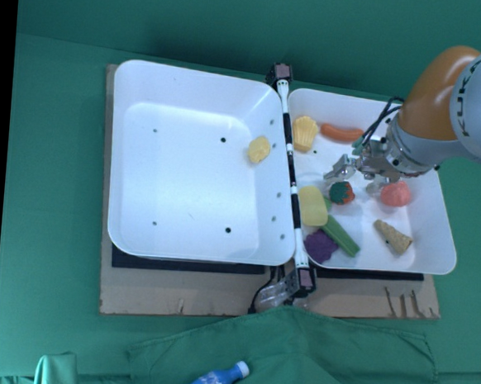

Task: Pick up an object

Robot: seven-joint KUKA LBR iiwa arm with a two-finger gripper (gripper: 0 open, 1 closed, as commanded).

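Hovering over the right bin (435, 252): gripper (356, 173) sits low among the toys, arm (446, 104) coming in from the right. Can't tell whether the fingers are apart or together; the angle hides the gap, and nothing is visibly between them. Red-and-green ball (342, 192) lies just below the gripper, close to it; contact unclear. Same bin also has a pink lump (396, 193) to the right of the ball, orange sausage (341, 132) near the top, yellow corn piece (304, 133) by the divider, pale yellow block (312, 205), green stick (341, 236), purple piece (320, 246), and tan cone (393, 236). Left bin (148, 97) holds one small yellow piece (259, 149) at its right side. Blue bottle (212, 383) lies on the green cloth (310, 358) in front of the counter.
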